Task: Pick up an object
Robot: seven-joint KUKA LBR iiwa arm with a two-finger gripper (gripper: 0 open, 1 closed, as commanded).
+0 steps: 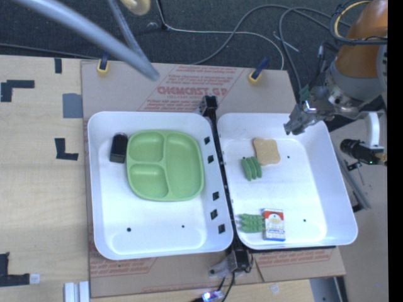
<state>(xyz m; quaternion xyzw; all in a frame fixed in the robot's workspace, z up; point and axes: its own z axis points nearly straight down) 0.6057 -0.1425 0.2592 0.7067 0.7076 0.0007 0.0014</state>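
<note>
Gripper, finger state cannot be told, hovers at the right bin's one-o'clock rim, apart from the bread slice.

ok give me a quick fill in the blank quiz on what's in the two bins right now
1. The green plate lies in the ____ bin.
2. The small black block sits just ____ of the plate.
3. The red and white box lies in the right bin, beside a ____ toy.
4. The gripper hovers over the right bin's far ____ corner.

Missing words: left; left; green; right
</note>
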